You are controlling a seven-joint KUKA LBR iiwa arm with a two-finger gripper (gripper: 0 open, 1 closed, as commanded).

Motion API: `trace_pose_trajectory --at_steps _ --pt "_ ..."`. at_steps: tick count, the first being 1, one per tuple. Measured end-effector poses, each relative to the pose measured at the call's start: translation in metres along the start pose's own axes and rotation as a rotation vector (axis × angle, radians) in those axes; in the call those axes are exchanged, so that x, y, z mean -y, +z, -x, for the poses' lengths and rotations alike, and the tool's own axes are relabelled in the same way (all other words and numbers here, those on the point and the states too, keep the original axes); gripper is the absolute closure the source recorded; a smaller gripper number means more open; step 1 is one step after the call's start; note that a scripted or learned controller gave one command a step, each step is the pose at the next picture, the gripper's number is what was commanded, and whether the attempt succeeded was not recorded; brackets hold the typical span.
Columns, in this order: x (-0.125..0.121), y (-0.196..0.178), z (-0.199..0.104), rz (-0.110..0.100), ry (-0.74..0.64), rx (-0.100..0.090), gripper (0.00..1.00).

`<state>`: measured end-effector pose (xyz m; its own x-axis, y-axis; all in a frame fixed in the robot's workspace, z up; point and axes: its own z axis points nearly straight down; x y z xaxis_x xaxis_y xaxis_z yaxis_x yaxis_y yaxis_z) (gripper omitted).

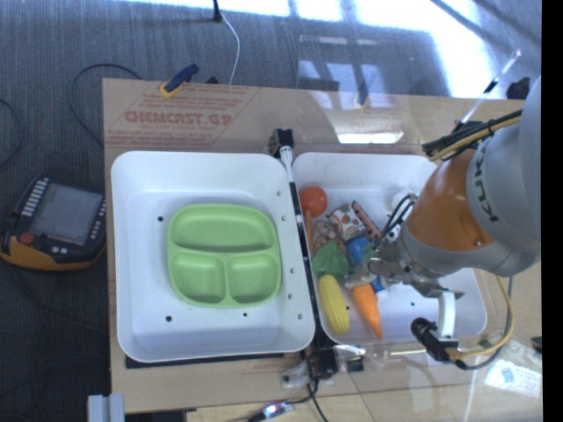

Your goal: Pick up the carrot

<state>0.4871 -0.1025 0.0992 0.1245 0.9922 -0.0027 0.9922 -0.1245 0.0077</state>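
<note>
We hang our gripper (374, 271) right over the carrot (368, 309) in the right bin (466, 310) (beside the corn (333, 301)), its grip state hidden from us, so we judge the approach underway and descent next

Carrot (368, 309): orange, tapered, lying flat in R bin, tip toward front wall, just beside yellow corn.
</note>
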Motion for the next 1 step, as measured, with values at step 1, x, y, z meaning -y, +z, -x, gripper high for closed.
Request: trace_pose_trajectory --at_steps 1 --pt "-0.0702 -0.101 -0.0501 -0.011 0.281 0.002 1.0"
